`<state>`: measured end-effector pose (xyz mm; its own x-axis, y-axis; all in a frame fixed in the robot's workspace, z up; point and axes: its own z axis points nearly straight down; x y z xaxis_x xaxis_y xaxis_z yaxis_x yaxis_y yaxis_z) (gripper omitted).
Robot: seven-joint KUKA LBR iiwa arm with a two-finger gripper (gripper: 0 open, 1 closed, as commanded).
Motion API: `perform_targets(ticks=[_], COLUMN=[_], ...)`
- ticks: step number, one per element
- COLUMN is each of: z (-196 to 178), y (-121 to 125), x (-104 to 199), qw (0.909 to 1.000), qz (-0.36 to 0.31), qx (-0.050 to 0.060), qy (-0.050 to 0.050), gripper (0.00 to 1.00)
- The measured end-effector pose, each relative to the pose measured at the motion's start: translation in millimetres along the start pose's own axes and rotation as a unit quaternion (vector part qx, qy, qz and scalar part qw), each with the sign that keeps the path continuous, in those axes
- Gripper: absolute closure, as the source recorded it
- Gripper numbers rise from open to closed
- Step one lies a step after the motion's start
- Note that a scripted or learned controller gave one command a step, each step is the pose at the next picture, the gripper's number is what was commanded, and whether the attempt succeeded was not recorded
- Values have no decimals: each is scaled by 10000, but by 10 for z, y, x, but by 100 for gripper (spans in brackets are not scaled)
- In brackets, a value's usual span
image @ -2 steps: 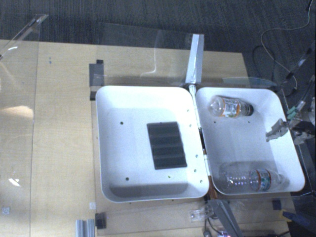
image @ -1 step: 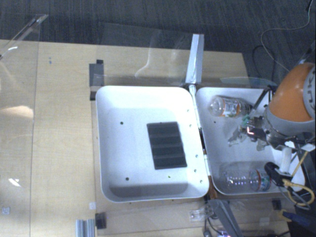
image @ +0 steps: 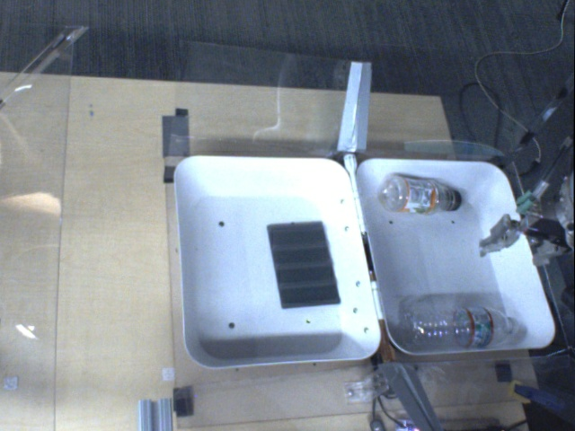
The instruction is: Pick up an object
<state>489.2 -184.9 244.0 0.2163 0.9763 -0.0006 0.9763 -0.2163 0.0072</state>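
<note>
Worktop [image: 90, 268] of pale wood carries two white bins; grey carpet [image: 269, 7] lies beyond. Gripper [image: 503, 233], at right, is too blurred to read.

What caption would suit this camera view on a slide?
Gripper at the right bin's edge, two clear bottles inside; a dark ridged pad lies in the left bin.
</note>
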Motion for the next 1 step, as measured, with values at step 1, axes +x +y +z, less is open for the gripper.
perform_targets(ticks=[1], z=[1045], y=[469], x=[506], qw=[9991], qz=[429], qx=[32], qy=[5], gripper=[0])
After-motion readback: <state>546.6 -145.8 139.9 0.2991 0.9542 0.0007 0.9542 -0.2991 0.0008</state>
